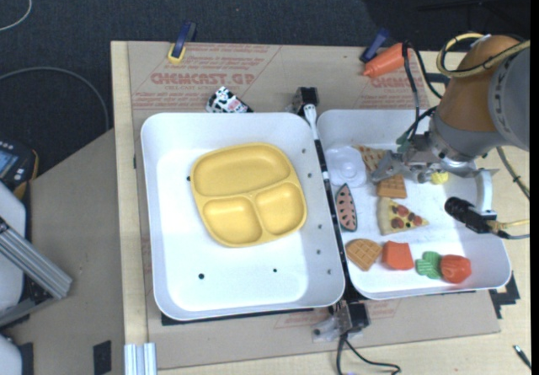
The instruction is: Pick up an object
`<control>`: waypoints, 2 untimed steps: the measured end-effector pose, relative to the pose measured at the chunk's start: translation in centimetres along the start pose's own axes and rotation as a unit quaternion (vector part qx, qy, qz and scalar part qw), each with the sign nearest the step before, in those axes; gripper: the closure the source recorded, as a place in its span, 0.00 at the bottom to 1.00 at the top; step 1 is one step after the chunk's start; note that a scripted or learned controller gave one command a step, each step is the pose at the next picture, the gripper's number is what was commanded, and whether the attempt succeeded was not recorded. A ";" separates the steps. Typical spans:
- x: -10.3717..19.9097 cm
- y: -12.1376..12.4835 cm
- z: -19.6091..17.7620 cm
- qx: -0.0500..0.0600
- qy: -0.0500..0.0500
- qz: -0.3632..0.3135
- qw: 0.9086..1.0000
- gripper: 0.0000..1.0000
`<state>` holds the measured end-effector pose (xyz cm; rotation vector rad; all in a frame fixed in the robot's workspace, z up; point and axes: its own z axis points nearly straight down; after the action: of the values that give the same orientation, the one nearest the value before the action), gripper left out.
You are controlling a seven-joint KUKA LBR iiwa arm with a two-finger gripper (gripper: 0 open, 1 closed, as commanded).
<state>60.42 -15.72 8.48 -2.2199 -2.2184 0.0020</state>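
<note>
Orange waffle (392, 189) sits right under the tool (396, 169), maybe six o'clock; can't tell if it's spread or pinching.

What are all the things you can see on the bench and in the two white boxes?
Shallow white plastic bin: two, white, side by side on the bench.
Yellow plastic divided plate: one, yellow, in the left bin.
Toy watermelon slice: one, red with dark rind, right bin's left side.
Toy pizza slice: one, yellow and red, middle of right bin.
Tan toy waffle: one, tan, right bin's near edge.
Orange-red toy block: one, beside the waffle.
Red and green toy vegetable: one, right bin's near corner.
Tan toy cracker: one, under the tool.
Orange clamp: one, bench's far edge.
Grey and orange arm: one, from the right.
Tool: one, low over the right bin.
</note>
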 end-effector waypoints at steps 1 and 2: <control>0.0 0.1 -1.1 -0.001 0.000 0.000 1.000 1.00; -0.7 0.9 -6.0 -0.005 -0.002 0.000 1.000 1.00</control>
<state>61.33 -16.42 14.49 -2.2269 -2.2263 -0.0051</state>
